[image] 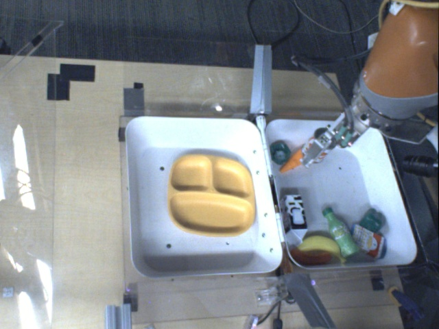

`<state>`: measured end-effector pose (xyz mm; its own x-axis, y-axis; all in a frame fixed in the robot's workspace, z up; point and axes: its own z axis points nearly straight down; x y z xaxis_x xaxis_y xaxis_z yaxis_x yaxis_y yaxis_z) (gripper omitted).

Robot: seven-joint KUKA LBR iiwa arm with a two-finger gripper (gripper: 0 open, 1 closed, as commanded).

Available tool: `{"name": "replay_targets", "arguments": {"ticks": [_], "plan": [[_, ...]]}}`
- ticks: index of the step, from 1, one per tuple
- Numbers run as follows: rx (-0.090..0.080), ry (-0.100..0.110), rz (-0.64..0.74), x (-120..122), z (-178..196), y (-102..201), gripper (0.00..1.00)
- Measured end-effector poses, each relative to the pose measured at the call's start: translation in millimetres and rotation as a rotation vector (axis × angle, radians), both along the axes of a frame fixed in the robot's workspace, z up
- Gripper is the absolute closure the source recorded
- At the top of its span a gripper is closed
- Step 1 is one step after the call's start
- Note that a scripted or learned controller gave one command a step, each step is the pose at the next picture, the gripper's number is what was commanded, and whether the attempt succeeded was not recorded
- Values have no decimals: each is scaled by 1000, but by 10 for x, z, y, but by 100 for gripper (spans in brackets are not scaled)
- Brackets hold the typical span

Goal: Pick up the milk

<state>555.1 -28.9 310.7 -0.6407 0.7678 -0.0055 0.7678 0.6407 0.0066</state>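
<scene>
I see the arm (401, 53) reaching in from the right, slanting down over the right bin's (357, 177) far end. The claw (317, 149) hangs low by the carrot (293, 160) — whether it is wide or narrow I cannot tell. The milk (295, 210) lies against the bin's left wall, nearer the camera, apart from the claw.

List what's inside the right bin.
Right bin: the milk carton by the left wall, a carrot and teal cup at the back, banana, green bottle and more items piled in front. The pile hides whatever lies beneath.
</scene>
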Motion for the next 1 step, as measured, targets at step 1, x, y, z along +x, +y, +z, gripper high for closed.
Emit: {"name": "replay_targets", "arguments": {"ticks": [1], "plan": [[-1, 1, 181, 222, -247, 262, 100]]}}
